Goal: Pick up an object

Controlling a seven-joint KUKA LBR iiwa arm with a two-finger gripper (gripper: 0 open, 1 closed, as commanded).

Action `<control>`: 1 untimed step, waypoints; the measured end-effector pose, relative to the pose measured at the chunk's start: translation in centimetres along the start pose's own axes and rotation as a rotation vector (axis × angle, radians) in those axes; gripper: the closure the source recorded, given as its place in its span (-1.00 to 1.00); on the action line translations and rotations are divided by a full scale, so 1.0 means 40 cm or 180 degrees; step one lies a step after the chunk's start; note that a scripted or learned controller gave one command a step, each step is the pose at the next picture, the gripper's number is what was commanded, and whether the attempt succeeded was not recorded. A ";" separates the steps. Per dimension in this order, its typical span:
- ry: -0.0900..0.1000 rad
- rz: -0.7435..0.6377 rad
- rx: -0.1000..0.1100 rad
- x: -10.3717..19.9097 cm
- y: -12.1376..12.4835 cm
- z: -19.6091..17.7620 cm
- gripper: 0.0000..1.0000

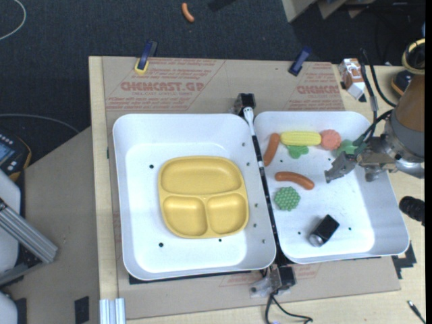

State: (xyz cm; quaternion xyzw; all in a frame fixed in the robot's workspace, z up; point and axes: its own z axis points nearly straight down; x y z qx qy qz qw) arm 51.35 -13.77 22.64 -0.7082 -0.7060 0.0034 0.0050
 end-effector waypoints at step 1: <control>-0.0007 -0.0009 -0.0039 0.000 0.006 -0.014 -1.00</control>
